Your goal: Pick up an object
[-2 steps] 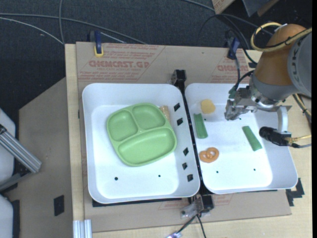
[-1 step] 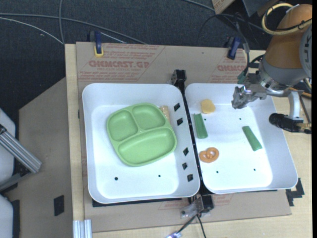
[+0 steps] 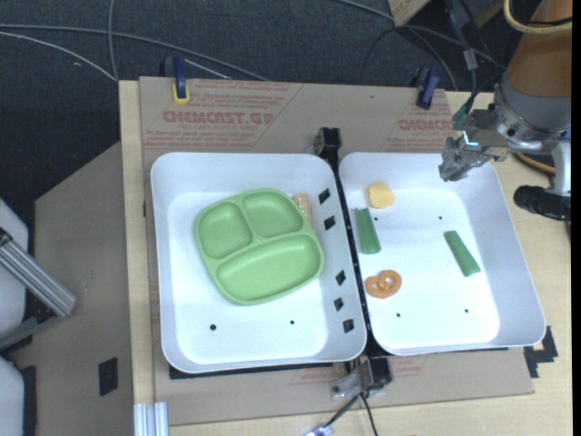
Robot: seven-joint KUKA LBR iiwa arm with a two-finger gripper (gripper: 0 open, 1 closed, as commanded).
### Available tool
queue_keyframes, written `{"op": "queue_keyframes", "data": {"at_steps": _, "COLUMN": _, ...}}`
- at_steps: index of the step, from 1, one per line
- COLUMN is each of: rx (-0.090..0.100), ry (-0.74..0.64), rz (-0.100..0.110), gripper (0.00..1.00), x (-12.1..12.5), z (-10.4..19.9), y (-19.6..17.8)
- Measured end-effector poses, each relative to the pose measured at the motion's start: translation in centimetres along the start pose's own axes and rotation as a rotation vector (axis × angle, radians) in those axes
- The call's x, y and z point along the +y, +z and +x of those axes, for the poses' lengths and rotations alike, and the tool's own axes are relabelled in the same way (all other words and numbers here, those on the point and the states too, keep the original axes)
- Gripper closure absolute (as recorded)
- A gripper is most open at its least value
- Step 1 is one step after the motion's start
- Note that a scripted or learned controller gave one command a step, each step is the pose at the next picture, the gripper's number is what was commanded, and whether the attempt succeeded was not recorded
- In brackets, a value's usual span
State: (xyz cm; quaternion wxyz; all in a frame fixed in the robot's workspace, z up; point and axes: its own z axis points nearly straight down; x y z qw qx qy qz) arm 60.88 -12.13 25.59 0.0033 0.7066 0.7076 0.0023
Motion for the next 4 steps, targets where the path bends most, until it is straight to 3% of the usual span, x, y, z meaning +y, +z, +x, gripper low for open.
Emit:
{"op": "queue_keyframes", "data": {"at_steps": 2, "rx": 0.004, "ry": -0.004, "rz": 0.012, "gripper": 1.00, "x": -0.7, "z": 10.6, "y": 1.1}}
{"op": "queue_keyframes", "data": {"at_steps": 4, "rx": 0.004, "ry": -0.004, "rz": 0.012, "gripper": 1.00, "x": -3.2, "z": 21.3, "y": 2.9}}
